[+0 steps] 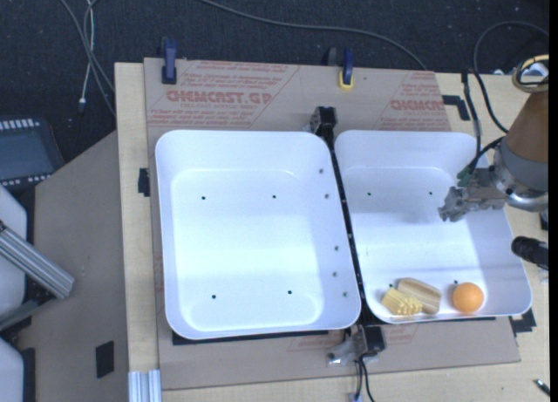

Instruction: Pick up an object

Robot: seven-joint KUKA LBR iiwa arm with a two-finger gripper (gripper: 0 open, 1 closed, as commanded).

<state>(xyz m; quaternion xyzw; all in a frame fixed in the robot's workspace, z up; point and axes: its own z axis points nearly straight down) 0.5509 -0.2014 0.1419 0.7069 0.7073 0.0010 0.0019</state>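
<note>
Jaws [453, 204] hang over the right bin [418, 160], about midway along its right half, and whether they stand apart or together cannot be told from this slanted look down; nothing shows between them.

Nearest in that bin, along its near edge, lie three small things in a row. At the left is a pale yellow knobbly piece like a short corn cob [402, 303]. Touching it on the far right side is a tan roll-shaped piece [420, 289], lying flat and slightly tilted. To the right of these, apart from them, sits an orange ball [468, 296] close to the bin's near right corner. All three lie well nearer than the jaws.

Beside it, the left bin [174, 217] shares a black divider strip with the right one, the two rims touching along the middle. Both bins rest on a brown board on the worktop [131, 217].

Above the jaws, the grey arm [523, 165] comes in from the right, with its orange-brown band farther up by the edge.

Farther off, two clamps grip the far edge of the board: a blue clamp [168, 58] on the left and a blue-and-yellow clamp [346, 69] near the middle. Beyond them, thin cables [87, 17] trail across the dark floor.
</note>
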